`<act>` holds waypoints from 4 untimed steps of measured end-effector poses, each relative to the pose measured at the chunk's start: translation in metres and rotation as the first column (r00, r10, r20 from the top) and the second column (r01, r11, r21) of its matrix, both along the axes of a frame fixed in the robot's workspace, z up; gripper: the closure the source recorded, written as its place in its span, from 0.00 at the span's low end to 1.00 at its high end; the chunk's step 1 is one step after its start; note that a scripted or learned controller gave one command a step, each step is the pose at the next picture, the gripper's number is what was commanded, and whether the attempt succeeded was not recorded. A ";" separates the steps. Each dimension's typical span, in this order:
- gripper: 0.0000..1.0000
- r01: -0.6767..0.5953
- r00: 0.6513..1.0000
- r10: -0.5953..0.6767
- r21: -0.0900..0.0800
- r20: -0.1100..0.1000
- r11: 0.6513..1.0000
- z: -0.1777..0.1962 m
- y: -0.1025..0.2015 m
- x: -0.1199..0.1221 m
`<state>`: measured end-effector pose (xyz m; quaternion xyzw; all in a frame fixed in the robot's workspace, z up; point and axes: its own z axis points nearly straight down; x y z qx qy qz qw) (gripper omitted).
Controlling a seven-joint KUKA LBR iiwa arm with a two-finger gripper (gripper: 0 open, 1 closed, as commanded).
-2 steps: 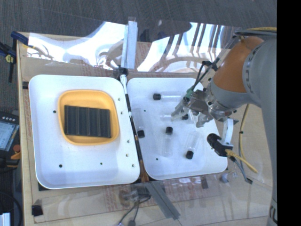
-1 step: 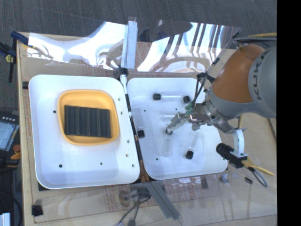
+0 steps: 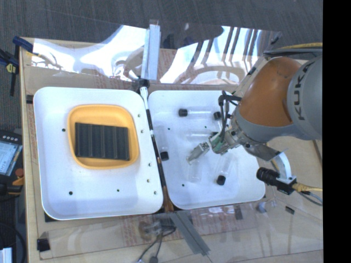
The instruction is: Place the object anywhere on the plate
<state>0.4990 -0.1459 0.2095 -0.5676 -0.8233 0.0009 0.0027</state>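
The yellow plate (image 3: 101, 116) with a dark ridged centre lies in the left bin (image 3: 55, 185). My gripper (image 3: 197, 152) is low over the middle of the right bin (image 3: 175, 190), pointing left and down. Small black pieces lie around it: one (image 3: 182, 112) at the back left, one (image 3: 217, 115) at the back beside the wrist, and one (image 3: 221, 179) toward the front. A faint clear item (image 3: 195, 172) lies just below the gripper. Nothing is visibly held.
Another small black piece (image 3: 164, 155) sits at the right bin's left wall, by the divider between the bins. The arm's orange band (image 3: 269, 92) hangs over the right bin's right side. A shiny panel (image 3: 164, 53) stands behind both bins.
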 end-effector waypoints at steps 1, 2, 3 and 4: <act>0.00 -0.311 0.950 0.311 0.001 0.002 0.950 0.007 0.000 -0.022; 0.00 -0.621 0.784 0.621 0.001 0.004 0.784 -0.001 0.027 -0.022; 0.00 -0.822 0.570 0.822 0.002 0.004 0.570 -0.011 0.035 -0.021; 0.00 -0.997 0.075 0.997 0.001 0.005 0.075 -0.013 0.042 -0.021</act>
